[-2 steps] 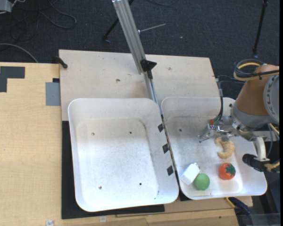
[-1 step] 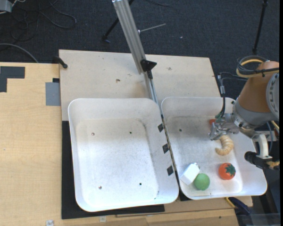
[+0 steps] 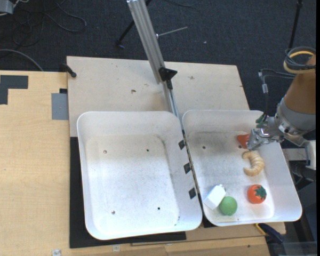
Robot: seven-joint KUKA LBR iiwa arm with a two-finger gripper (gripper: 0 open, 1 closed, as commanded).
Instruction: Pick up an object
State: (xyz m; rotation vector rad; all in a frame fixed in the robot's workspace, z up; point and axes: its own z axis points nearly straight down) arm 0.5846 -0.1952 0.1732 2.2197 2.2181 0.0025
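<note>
The metal gripper (image 3: 257,137) hangs low over the right bin (image 3: 213,122); whether its fingers are apart, I cannot tell. A small orange-red piece (image 3: 242,140) lies touching its left side. Just below curls a ridged tan croissant (image 3: 253,163); farther below sit a glossy tomato (image 3: 256,193), a round green ball (image 3: 228,206) and a white block (image 3: 215,196).

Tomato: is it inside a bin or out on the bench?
Inside. The tomato lies on the floor of the right bin, near its front corner.

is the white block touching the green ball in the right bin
Touching. The camera view shows the white block pressed against the green ball with no bin floor visible between them.
</note>
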